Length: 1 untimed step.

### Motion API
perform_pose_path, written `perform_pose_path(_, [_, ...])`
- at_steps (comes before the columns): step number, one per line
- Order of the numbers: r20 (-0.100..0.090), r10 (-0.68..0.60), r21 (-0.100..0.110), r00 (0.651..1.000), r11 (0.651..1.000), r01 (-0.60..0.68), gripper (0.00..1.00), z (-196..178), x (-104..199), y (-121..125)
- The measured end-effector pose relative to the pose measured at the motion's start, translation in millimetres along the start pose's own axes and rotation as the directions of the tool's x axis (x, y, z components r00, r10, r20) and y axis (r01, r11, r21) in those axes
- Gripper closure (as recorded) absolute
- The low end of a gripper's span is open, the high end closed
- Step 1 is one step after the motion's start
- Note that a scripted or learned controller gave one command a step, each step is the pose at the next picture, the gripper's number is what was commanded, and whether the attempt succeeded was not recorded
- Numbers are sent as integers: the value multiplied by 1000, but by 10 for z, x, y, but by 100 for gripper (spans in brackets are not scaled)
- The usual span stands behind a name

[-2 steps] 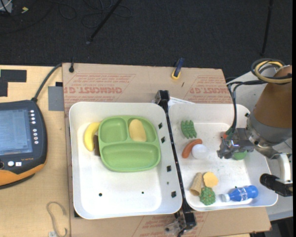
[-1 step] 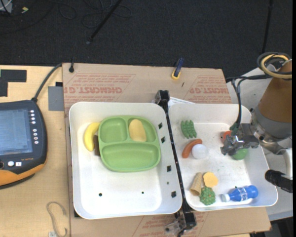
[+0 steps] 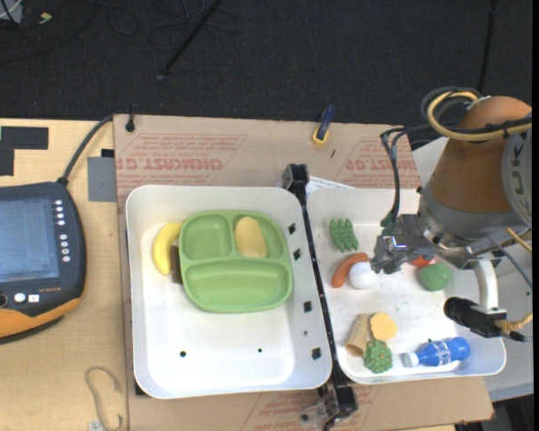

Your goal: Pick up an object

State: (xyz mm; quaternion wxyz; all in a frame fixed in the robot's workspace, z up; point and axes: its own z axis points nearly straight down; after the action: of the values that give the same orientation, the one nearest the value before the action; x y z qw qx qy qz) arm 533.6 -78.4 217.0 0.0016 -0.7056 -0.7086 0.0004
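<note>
two white bins sit side by side on my worktop [image 3: 207, 151]. in the left bin [image 3: 153, 348] i see a green divided plate [image 3: 234, 263] with a pale yellow piece [image 3: 250, 237] lying in its upper right compartment, and a banana [image 3: 165, 246] resting against the plate's left edge.

the right bin [image 3: 494, 353] carries the loose pieces: a ridged green item [image 3: 344, 234] near the top, a red-orange piece [image 3: 344, 268] touching a white ball [image 3: 363, 277], a round green object [image 3: 435, 277] further right, a tan wedge [image 3: 357, 332] beside a yellow disc [image 3: 383, 328], a bumpy green piece [image 3: 377, 356] just below those, and a small bottle with a blue cap [image 3: 438, 354] lying on its side near the bottom edge.

the arm [image 3: 476, 169] reaches in from the right, and the pincer [image 3: 391, 251] hangs low over the right bin, just right of the white ball and left of the round green object. i cannot tell how wide it stands, or whether it has hold of anything.

a tablet-like controller [image 3: 27, 250] lies well left of the bins.
</note>
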Motion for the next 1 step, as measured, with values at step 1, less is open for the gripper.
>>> perform_pose_path(1, [0,0,-2,1000,1000,0,100,-198,372,214])
